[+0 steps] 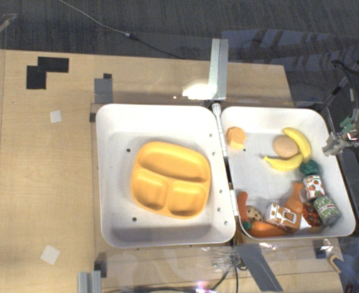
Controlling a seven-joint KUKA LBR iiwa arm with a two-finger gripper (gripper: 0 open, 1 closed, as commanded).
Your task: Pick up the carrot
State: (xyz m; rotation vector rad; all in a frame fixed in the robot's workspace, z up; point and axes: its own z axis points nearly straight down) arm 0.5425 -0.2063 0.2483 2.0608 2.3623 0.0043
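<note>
Carrot (266, 228) lies at six o'clock in the right bin (335, 163), wedged among a juice carton (283, 215) and cans; likely stiff, light, smooth, best pinched mid-body. Whether the claw is open, I cannot tell

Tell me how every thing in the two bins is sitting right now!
Yellow divided tray: flat in the left bin, right way up.
Banana: lying curved in the right bin, around a tan round thing.
Carrot: lying on its side at the right bin's front edge, partly under a small carton.
Two small cans: tipped over near the right wall.
Orange round piece: resting alone by the divider.
</note>
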